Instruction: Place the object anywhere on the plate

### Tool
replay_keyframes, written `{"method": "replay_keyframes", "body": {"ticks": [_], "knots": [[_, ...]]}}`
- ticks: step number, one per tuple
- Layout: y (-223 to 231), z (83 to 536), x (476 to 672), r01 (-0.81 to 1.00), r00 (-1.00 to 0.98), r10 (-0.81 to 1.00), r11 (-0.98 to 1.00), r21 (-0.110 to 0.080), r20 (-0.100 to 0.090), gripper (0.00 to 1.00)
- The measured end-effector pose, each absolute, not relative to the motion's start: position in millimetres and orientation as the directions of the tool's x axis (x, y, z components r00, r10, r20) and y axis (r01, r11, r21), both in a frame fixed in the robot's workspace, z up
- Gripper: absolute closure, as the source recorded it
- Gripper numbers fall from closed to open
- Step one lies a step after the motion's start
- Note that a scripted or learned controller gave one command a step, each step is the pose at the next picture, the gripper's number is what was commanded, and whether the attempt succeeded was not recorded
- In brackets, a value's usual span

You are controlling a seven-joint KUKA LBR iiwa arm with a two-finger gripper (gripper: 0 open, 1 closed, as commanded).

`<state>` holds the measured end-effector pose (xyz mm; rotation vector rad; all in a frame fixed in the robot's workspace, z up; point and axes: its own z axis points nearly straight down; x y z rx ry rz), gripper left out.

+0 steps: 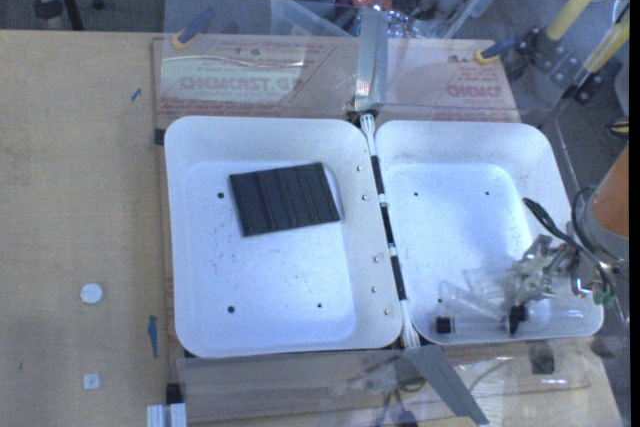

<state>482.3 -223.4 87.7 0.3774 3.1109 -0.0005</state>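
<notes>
Wooden tabletop (pixel 70 175) with two white bins, the arm low over the right one

On the left bin (pixel 190 215) lies the dark ridged plate (pixel 285 199); the object (pixel 478 298) (clear plastic, hard to make out) rests in the near corner of the right bin (pixel 450 165), just beside the gripper (pixel 540 277). Whether the jaws are open or closed, I cannot tell; a good grasp should be centred on the object before lifting

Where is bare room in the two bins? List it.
Left bin: free floor all round the dark plate, widest below it. Right bin: upper half bare. Crowded at its lower right, round the gripper.
</notes>
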Motion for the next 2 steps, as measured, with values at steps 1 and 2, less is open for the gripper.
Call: {"method": "replay_keyframes", "body": {"ticks": [1,2], "knots": [[-223.5,87.7,482.3,0.236,-0.972,0.236,0.972,0.001,-0.008,1.0],[-223.4,87.7,482.4,0.225,-0.974,0.225,0.974,0.0,-0.008,1.0]]}}
